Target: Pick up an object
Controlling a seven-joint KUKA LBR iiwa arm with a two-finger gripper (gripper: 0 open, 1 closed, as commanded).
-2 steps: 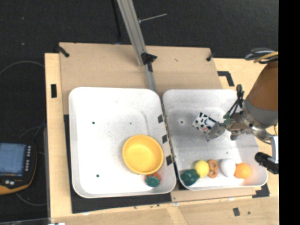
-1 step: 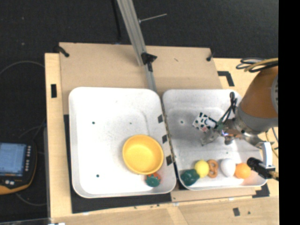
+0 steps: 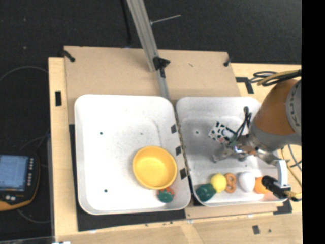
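The arm's hand (image 3: 227, 149) hangs low over the right bin (image 3: 203, 111) — whether it is wide or closed cannot be told — while small toy foods line the near wall. The yellow lemon-like piece (image 3: 219, 182) looks light, smooth and rigid — best pinched across its middle.

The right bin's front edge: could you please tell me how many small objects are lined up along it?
5, left to right: dark green lump, yellow ball, orange-brown ring, white egg-shaped piece, orange piece partly behind the arm, which may hide more.
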